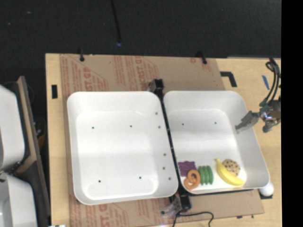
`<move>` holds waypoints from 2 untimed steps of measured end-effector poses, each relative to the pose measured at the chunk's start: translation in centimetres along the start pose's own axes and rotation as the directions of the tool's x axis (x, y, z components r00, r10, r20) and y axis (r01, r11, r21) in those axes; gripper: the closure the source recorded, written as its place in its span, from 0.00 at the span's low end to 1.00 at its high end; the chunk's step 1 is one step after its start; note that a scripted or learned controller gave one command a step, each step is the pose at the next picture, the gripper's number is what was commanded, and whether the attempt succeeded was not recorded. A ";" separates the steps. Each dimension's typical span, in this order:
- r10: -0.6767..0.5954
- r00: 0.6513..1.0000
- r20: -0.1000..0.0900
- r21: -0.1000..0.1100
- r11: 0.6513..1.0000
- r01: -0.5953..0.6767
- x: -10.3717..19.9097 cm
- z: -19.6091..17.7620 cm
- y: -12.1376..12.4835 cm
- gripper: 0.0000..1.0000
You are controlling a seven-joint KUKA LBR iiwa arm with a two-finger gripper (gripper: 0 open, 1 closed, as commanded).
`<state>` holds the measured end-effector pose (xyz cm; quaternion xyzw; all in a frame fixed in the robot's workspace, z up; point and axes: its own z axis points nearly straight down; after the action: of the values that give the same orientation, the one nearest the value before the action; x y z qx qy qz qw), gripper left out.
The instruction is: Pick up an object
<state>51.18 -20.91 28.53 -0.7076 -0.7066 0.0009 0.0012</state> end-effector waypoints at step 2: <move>-0.001 1.000 0.000 0.000 1.000 0.001 0.1 4.3 -0.7 0.00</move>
<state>50.49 -20.81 24.23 -0.7073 -0.7069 0.0007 0.0011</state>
